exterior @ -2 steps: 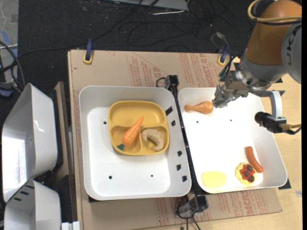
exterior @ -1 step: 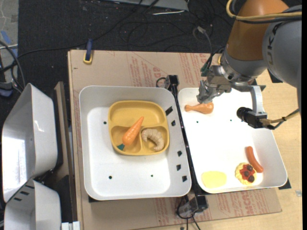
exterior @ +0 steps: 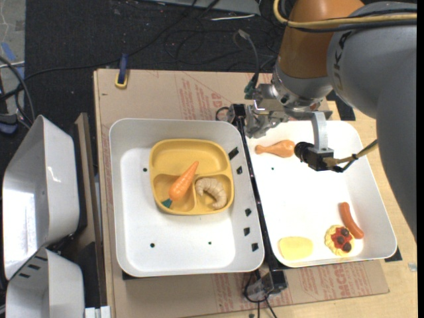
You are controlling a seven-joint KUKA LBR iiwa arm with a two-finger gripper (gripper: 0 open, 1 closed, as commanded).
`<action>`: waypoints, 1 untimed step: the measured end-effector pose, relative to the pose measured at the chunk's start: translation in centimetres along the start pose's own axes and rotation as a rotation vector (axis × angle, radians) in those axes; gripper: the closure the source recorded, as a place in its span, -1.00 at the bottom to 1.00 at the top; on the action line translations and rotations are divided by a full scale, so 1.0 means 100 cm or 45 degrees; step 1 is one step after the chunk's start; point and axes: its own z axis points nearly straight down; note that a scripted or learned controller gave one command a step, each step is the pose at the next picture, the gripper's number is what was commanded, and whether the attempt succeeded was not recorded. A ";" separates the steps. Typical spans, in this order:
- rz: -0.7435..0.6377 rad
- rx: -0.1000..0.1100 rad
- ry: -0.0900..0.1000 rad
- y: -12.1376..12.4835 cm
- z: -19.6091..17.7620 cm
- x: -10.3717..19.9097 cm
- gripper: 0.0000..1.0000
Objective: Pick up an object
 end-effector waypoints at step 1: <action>0.001 0.000 0.000 0.010 0.006 0.049 1.00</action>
